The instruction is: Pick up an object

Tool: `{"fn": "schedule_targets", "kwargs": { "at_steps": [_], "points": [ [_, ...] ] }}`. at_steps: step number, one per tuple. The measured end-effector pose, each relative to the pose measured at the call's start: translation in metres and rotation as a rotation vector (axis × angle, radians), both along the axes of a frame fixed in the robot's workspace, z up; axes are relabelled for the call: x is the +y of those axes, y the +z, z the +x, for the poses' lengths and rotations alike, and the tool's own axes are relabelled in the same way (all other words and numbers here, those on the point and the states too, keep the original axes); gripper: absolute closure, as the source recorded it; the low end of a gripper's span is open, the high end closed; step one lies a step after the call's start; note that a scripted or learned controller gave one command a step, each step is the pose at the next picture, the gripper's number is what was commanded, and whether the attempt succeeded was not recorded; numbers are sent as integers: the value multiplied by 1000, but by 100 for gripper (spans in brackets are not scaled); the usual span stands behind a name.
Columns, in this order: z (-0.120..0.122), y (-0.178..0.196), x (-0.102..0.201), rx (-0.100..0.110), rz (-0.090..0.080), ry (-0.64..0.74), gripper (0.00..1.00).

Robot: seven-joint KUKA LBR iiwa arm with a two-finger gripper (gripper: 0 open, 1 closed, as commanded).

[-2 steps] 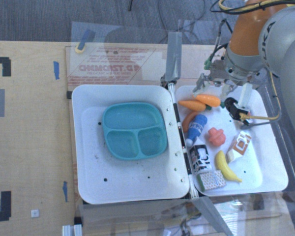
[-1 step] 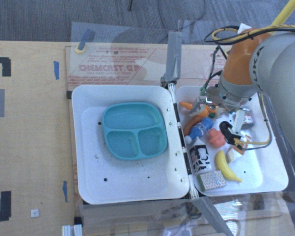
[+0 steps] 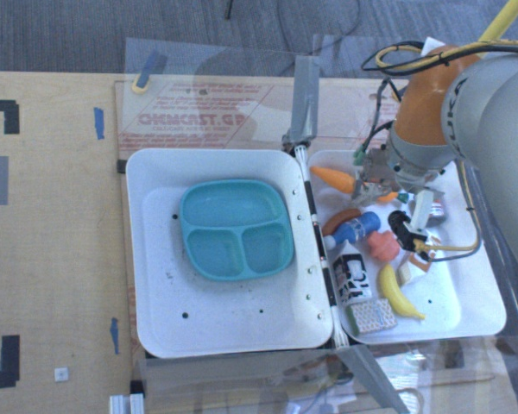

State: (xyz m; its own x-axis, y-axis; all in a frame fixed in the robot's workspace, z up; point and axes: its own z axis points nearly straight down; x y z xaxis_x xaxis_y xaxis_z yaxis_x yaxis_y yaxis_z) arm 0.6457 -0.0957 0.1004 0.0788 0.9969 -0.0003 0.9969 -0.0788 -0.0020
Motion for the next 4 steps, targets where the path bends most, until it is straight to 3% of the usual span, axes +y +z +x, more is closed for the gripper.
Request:
{"fn": "schedule_targets", "kwargs": {
  "at_steps": [1, 2, 3, 4],
  "points": [
    [0, 0, 0, 0, 0, 0, 0],
    [1, 8, -2, 0, 0, -2, 100],
    [1, 8, -2, 0, 0, -2, 0],
    [16, -14, -5, 37, 8, -81, 0]
  ]
}}
